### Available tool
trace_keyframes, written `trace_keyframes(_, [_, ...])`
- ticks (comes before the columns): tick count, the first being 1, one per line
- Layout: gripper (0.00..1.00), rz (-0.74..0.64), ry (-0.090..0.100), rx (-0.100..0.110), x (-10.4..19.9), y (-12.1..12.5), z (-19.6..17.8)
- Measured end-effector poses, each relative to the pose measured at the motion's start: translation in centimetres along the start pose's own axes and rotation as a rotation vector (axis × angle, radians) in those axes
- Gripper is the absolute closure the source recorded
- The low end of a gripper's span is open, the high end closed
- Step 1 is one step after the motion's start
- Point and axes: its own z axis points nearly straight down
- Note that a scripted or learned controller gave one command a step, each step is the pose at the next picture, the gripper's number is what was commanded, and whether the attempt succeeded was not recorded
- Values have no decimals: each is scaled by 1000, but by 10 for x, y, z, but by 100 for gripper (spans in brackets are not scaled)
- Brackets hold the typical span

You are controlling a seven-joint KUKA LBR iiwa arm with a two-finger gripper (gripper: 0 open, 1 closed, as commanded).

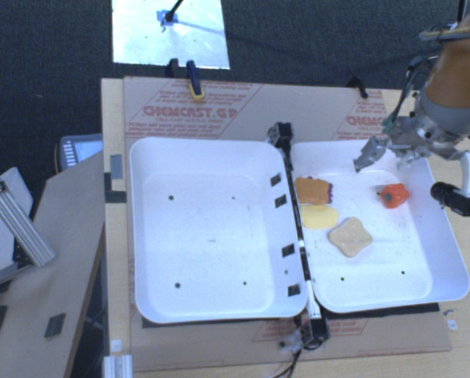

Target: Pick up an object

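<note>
- The gripper [386,153] hangs over the far part of the right bin [447,278], on the grey arm [453,93] with its orange band; whether it is released or clenched cannot be told, and nothing shows in its grasp.
- An orange-red piece [393,195] lies on the right bin's floor, just nearer the camera than the gripper and apart from it.
- A brown-orange slab [313,190] rests by the right bin's left wall.
- A pale yellow disc [320,217] touches that slab's near edge.
- A tan, lobed piece [350,237] sits just beside the disc, toward the bin's middle.
- The left bin [140,164] adjoins the right bin.
</note>
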Motion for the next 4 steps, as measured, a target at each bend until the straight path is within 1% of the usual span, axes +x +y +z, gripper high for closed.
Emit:
trace_keyframes(1, [100, -3, 0, -4, 0, 1, -11])
trace_keyframes(2, [100, -8, 4, 4, 93, -19, 22])
trace_keyframes(3, [100, -9, 4, -7, 163, -43, -67])
trace_keyframes(4, [100, 9, 0, 2, 86, -113, -76])
